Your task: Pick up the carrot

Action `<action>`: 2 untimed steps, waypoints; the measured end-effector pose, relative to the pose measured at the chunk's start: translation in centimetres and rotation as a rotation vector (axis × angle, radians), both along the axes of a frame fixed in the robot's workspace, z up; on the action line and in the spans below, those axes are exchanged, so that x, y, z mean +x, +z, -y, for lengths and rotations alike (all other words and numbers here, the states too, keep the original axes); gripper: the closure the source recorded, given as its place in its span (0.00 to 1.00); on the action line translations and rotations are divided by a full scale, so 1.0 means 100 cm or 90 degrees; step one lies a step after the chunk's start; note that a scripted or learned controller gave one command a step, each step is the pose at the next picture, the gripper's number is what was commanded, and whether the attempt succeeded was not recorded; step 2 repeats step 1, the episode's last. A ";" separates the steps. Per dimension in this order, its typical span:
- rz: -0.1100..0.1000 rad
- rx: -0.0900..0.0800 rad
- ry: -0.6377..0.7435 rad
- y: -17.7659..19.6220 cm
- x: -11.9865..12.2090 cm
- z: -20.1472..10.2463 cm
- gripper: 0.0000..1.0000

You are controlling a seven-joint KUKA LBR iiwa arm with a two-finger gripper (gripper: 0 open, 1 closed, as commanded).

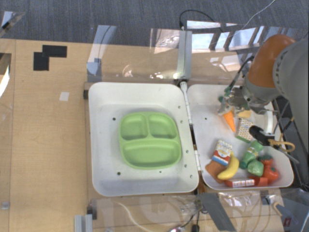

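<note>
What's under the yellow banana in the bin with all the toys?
The banana lies on a pile: a small carton and something brown at its left, a red packet below. Whatever lies directly beneath it is covered.

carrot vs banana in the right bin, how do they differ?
The carrot is orange, short and tapered; the banana is yellow and curved. The carrot lies in the bin's upper part just under the claw; the banana sits low among the other items. Both lie in the right bin.

Pale wooden tabletop (pixel 43 144) bearing black square markings (pixel 49 57); dark grey carpeted floor (pixel 120 6) beyond its far edge; clear plastic sheeting (pixel 145 57) catching overhead light.
</note>
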State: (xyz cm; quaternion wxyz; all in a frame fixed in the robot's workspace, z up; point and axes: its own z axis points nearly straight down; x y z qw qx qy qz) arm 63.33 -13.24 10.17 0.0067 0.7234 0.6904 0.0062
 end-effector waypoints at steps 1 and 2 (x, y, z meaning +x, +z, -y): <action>-0.007 0.000 0.081 0.107 -0.017 -0.072 1.00; -0.007 0.000 0.081 0.107 -0.017 -0.072 1.00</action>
